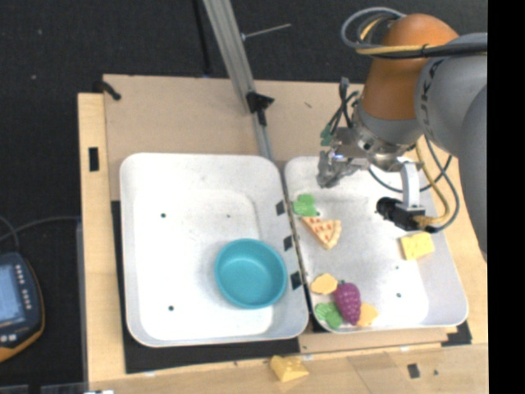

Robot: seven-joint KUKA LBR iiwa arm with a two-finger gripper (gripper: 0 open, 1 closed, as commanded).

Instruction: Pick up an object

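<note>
My gripper (331,171) hangs over the back left corner of the right bin (439,290), above bare bin floor. Just in front of it lie a small green piece (305,204) and an orange pizza slice (322,231). A yellow cheese block (417,245) rests near the right wall. At the front left of this bin a purple grape bunch (349,300), a yellow piece (325,284), a green piece (327,312) and an orange piece (367,313) crowd together. A teal bowl (250,272) sits in the left bin (164,220).
A grey metal pole (236,60) slants up from between the bins' back edge. A yellow wedge (288,368) lies on the bench in front of the bins. A handheld pendant (16,302) sits at the far left. Cables loop beside the wrist.
</note>
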